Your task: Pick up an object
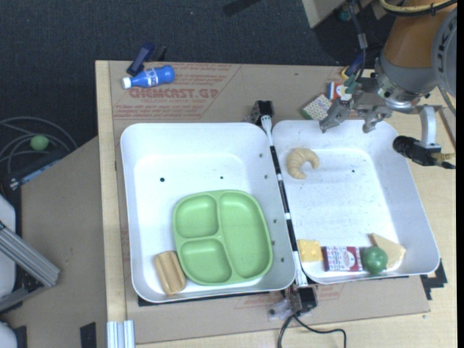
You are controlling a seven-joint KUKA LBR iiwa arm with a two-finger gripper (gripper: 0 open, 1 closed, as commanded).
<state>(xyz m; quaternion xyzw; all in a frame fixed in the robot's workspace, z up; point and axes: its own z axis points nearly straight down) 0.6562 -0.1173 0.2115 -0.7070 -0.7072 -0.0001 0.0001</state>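
My gripper [350, 122] hangs over the far edge of the right bin [406, 194], fingers spread apart with nothing between them. A tan croissant [301, 161] lies in that bin's far left part, down and left of the gripper. Along the near wall sit a yellow cheese cube [309, 250], a red and white packet [341, 259], a green ball [375, 260] and a pale cheese wedge [390, 248]. The left bin [145, 165] holds a green divided plate [220, 235] and a tan bread piece [170, 272].
A blue and white bottle [148, 76] lies on the cardboard beyond the left bin. A black clip [262, 111] sits at the far end of the seam between the bins. A small patterned card [316, 108] rests left of the gripper.
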